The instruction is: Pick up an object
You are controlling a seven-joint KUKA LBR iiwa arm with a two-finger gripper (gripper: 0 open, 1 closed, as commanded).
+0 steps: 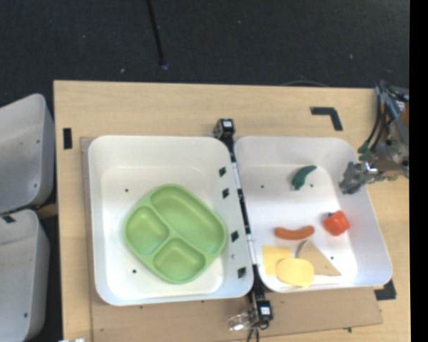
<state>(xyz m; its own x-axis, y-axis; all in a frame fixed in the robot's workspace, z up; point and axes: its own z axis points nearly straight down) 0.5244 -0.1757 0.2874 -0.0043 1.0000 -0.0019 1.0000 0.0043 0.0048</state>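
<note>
The right bin holds several small items. A dark green pepper-like piece lies near its back. A red pepper-like piece sits at the right side, and an orange sausage lies left of it. At the front lie a pale yellow square slice, a round yellow disc and a tan wedge, all close together. My gripper hangs at the right rim of this bin, right of the green piece and above the red one.
The left bin carries a light green divided plate. A black-clipped divider separates the bins. White panels stand off the bench's left edge. Cables run along the arm at the right.
</note>
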